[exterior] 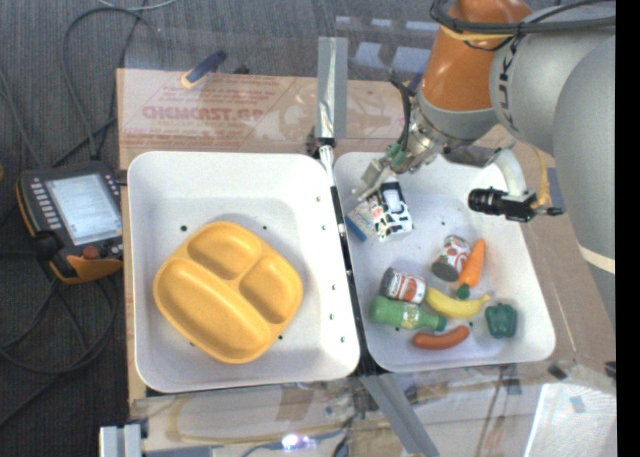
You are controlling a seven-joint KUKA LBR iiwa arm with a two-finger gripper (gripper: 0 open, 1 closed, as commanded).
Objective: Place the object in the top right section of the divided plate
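Gripper (385,180) hovers over a small black-and-white carton (389,215); jaws' state unclear. It looks light, stiff, crushable; best pinched across its flat sides.

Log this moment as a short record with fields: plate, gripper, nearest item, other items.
plate: yellow divided plate in the left bin, its sections bare
gripper: gripper over the upper left of the right bin
nearest item: black-and-white carton just below the gripper; grasp cannot be judged
other items: can, green bottle, banana, carrot, green pepper
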